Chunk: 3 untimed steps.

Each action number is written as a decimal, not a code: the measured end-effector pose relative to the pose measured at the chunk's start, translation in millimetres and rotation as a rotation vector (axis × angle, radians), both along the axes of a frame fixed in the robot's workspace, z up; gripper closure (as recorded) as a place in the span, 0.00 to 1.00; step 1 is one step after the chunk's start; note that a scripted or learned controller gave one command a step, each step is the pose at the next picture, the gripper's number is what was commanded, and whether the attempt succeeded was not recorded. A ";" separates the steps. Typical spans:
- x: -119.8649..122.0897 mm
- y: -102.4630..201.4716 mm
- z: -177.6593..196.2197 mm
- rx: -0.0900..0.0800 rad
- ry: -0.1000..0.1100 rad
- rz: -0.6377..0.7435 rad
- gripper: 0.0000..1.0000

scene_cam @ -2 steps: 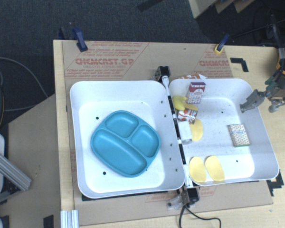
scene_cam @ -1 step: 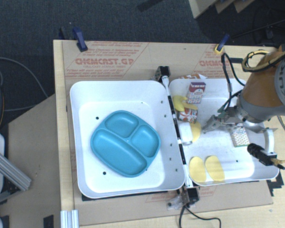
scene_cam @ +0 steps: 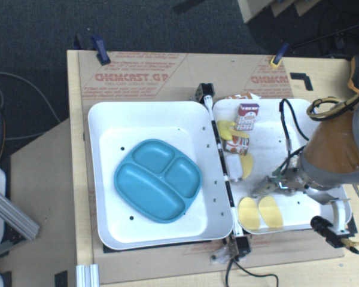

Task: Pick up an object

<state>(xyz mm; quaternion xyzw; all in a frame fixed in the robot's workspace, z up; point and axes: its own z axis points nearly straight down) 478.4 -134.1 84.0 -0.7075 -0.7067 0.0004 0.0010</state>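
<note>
The right bin (scene_cam: pixel 299 223) holds several objects. A small carton with a red-and-white label (scene_cam: pixel 247 117) lies at its far end, beside a yellow banana-like piece (scene_cam: pixel 227 130) and a small red-and-white can (scene_cam: pixel 236 144). A second yellow piece (scene_cam: pixel 247 165) lies further down. Two pale yellow ovals (scene_cam: pixel 259 213) rest at the bin's near edge. My gripper (scene_cam: pixel 269 185) reaches in from the right, low over the bin floor just above the two ovals. I see nothing between its fingers.
The left bin (scene_cam: pixel 102 130) holds a blue divided plate (scene_cam: pixel 158 179). A black cable (scene_cam: pixel 287 130) loops over the right bin's far side. Blue clamps (scene_cam: pixel 100 49) sit at the bench's back edge. The arm's orange band (scene_cam: pixel 335 148) covers the bin's right side.
</note>
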 end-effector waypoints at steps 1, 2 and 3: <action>94.6 31.5 2.1 -0.008 -0.009 -0.001 0.00; 167.3 22.3 0.7 -0.001 -0.001 0.002 0.00; 166.9 22.3 10.3 -0.002 0.000 0.003 1.00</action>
